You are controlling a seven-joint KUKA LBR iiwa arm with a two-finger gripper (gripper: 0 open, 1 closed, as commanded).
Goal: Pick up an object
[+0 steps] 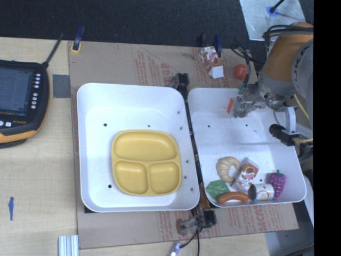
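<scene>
The arm (287,47) is reaching in from the right of the right bin (213,143), its grey body and orange band sitting above that bin's far right corner. The gripper (244,106) is hanging over the far part of the right bin, and something small and orange-red (230,106) is showing at its left side; whether that piece is being held or is part of the tool cannot be told, and the state of the fingers cannot be told either. The toy foods are lying clustered in the near end of the right bin, well apart from the gripper: a croissant (228,168) is sitting nearest the gripper, a small red-and-white carton (247,174) is lying just right of it, and a bunch of purple grapes (277,182) is resting against the bin's right wall. Nearer still, a green leaf (215,189) is lying beside the bin's left wall, a hot dog (233,198) is lying along the near wall, and a small can (261,192) is lying on its side between the hot dog and the grapes. Left of the right bin, the left bin (96,116) is holding a yellow divided plate (145,161). Beyond the right bin's far wall, a small carton (211,60) and a red ball (241,71) are sitting on the cardboard.
</scene>
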